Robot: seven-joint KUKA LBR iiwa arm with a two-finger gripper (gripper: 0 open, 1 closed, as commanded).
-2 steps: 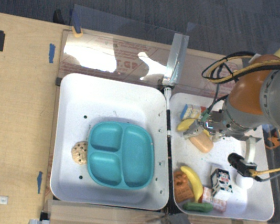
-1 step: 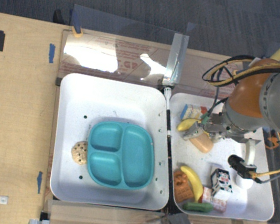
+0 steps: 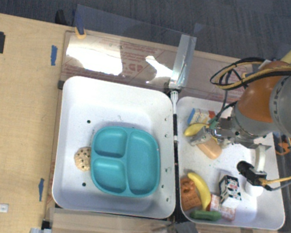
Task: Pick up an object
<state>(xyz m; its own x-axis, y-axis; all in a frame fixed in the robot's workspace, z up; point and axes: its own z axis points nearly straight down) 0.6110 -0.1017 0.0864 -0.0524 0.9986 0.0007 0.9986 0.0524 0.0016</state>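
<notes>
Camera view: the gripper is down in the far-left part of the right bin, wrist and orange band close behind to its right. Whether it is spread or pinching, I cannot tell; the arm's own bulk covers the tips. Directly under and just nearer sits a tan block, likely the target, touching or nearly touching the tool. A small yellow banana lies just left of it, long axis running left-right with a slight tilt. A carton stands just beyond that. Well nearer: a second banana, a brown item, and a green pepper. The left bin holds a teal divided plate and a cookie.
</notes>
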